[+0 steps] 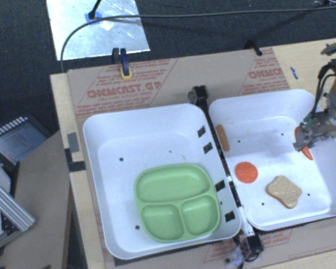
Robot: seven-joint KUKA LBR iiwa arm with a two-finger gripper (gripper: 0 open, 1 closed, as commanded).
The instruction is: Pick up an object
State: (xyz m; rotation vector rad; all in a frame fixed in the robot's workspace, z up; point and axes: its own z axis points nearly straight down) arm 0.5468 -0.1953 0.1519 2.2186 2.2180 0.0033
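Two white bins side by side | left bin (107,173): green divided plate (176,201) | right bin (260,112): red tomato slice (246,172), bread slice (284,191), orange stick (222,137) | gripper (307,139) at right wall, clamped on small red-orange piece (307,151)

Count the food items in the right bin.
4: a hot dog by the left wall, a tomato slice mid-floor, toast toward the front, an orange piece at the gripper. None obviously hidden.
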